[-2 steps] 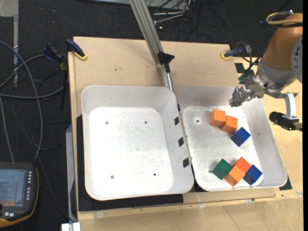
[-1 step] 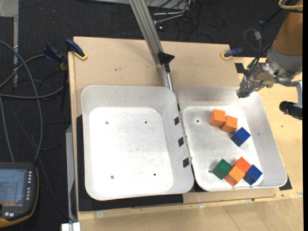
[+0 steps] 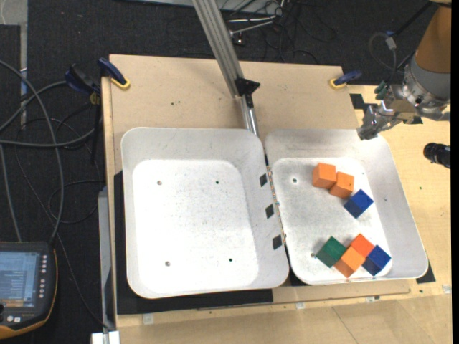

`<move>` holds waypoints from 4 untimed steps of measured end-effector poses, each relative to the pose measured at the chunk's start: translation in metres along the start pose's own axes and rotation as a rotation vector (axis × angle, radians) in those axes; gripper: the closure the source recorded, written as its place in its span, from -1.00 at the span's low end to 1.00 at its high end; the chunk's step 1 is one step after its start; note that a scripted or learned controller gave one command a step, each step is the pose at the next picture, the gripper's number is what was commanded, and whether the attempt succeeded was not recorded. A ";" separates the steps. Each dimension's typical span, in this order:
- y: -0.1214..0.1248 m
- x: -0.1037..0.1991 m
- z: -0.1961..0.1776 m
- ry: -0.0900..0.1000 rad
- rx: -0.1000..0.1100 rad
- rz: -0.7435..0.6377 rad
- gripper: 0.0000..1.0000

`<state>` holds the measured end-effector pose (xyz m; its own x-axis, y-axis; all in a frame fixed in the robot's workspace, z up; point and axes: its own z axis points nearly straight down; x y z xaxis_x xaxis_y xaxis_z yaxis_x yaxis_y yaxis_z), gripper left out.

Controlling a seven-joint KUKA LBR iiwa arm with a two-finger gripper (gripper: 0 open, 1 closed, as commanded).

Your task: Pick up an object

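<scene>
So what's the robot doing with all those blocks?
It's trying to pick one up, but hasn't got any yet. The gripper hangs by the far corner of the right bin, not touching any block. In that bin sit two orange blocks beside a blue one, and nearer the front a green block bunched with orange and blue ones.

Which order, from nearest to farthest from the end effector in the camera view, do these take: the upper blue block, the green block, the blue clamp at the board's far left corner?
From the end effector:
1. Upper blue block, middle of the right bin.
2. Green block, in that bin's near cluster.
3. Blue clamp, far left corner of the board.
</scene>
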<state>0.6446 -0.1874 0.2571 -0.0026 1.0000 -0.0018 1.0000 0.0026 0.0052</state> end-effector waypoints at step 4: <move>-0.093 0.179 0.012 0.003 0.008 -0.004 1.00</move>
<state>0.5510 -0.0082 0.2444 -0.0067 1.0000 0.0014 1.0000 0.0067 -0.0030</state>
